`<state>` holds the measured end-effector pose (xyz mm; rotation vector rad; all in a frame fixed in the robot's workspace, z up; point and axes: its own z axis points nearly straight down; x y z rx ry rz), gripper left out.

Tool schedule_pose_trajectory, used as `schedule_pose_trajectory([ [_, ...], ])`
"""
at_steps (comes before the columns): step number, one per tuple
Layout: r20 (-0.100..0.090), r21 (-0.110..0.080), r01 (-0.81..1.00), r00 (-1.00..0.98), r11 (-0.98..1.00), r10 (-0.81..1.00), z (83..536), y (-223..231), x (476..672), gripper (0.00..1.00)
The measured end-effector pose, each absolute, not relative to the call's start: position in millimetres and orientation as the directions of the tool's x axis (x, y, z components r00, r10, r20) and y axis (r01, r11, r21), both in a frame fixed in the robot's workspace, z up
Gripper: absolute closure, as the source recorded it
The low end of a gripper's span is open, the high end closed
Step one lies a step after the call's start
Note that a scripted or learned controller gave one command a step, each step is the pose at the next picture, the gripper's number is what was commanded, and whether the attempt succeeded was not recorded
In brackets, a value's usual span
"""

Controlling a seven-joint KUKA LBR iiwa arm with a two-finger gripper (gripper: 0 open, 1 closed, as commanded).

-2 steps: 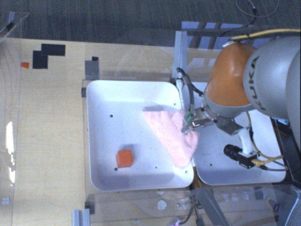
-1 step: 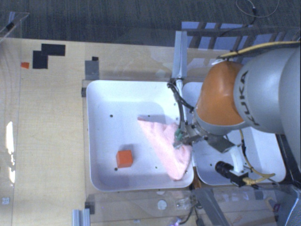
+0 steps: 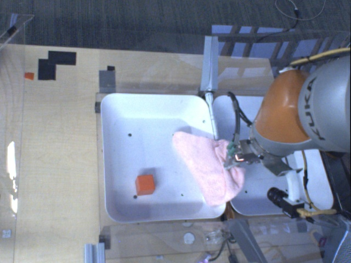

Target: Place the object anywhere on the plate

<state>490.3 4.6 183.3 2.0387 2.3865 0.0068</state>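
Note:
A pink cloth [image 3: 205, 166] lies draped over the right part of the left bin [image 3: 126, 119], its right end bunched up at the divider between the bins. My gripper [image 3: 235, 153] sits right at that bunched end, over the left side of the right bin [image 3: 247, 201]. A small orange block [image 3: 145, 184] rests on the left bin's floor near the front left, well apart from the cloth and the gripper. The arm's grey and orange wrist [image 3: 285, 114] covers much of the right bin.
The wooden bench [image 3: 49, 158] stretches to the left of the bins, with black marks and a small orange tag at its far left corner. Cables and a black fitting [image 3: 282, 199] hang near the front right of the right bin.

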Motion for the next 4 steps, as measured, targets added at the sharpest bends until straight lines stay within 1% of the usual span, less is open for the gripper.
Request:
schedule_pose_trajectory([
  [1, 0.0, 0.002, 0.994, -0.107, 0.107, 0.994, 182.2, 7.5, 527.2, 1.0],
  [2, 0.0, -0.001, 0.999, 0.04, -0.04, 0.999, 192.0, 45.4, 488.5, 1.0],
  [3, -0.001, -0.003, 1.0, -0.025, 0.025, 1.0, 192.2, 48.4, 488.2, 1.0],
  [4, 0.0, 0.0, 1.0, 0.009, -0.009, 1.0, 191.3, 32.4, 489.1, 1.0],
])
